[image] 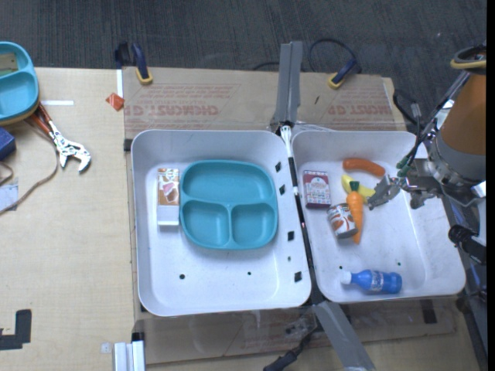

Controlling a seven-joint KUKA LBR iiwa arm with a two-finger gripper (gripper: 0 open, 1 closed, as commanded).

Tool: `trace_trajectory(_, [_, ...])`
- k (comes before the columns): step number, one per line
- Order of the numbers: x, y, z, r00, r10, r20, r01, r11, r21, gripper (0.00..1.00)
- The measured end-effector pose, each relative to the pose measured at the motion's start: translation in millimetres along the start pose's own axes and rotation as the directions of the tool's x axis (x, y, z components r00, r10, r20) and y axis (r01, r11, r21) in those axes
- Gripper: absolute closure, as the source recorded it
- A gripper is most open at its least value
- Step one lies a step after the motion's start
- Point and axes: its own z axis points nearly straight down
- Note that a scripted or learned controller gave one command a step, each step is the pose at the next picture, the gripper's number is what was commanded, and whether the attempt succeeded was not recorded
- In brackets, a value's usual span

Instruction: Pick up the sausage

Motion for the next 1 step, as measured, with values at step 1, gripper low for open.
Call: trace_trajectory(1, [-22.3,27.3,121.8,0.997,-0.076,0.0,0.076,0.997,-0.004,0.0])
